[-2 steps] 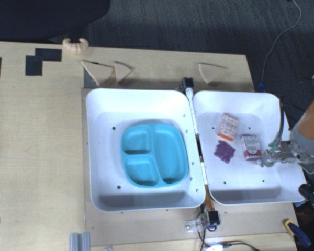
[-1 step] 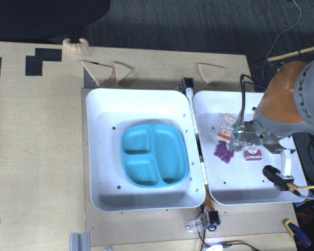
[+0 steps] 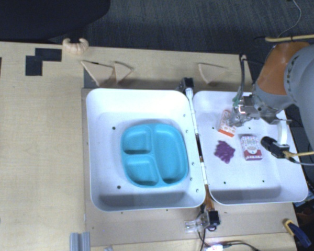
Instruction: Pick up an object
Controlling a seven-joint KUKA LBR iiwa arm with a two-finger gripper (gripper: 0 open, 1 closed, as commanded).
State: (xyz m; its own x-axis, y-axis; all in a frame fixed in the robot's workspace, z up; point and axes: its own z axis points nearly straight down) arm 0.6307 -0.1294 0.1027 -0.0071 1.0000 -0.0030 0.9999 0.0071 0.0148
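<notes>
A pale wooden tabletop (image 3: 36, 156) carries two shallow white bins side by side, the left bin (image 3: 102, 140) holding a turquoise divided tray (image 3: 154, 153), the right bin (image 3: 251, 192) holding three small items at the right of the frame. Your end effector (image 3: 239, 110) hangs over the upper part of the right bin, its tip just above and to the right of an orange-and-white packet (image 3: 227, 125), so close that the two look to touch. From this angle you cannot tell how far it is open or whether it has hold of anything. The packet looks light, flat and thin, likely a wrapper that slides on the smooth bin floor, so take it across its short sides, near the middle. Below it lie a purple cluster (image 3: 225, 150) and, further right, a red-and-white packet (image 3: 251, 146), both apart from the end effector.
</notes>
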